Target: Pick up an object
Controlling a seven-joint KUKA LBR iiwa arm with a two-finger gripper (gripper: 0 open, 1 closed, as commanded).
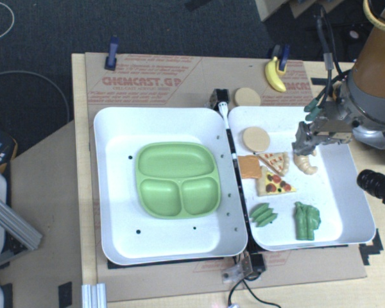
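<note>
Locate the grey two-finger gripper (pixel 306 147) near the far edge of the right shallow white bin (pixel 353 226). The pale curled toy shrimp (pixel 305 164) lies directly beneath its tip, touching or just below it. You cannot tell from this view how the gripper is set. The shrimp's long axis runs roughly from the bin's far edge toward its near edge; expect a short vertical descent.

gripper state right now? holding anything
gripper: cannot be told; it sits low in the right bin, just above a pale croissant-like piece.
</note>
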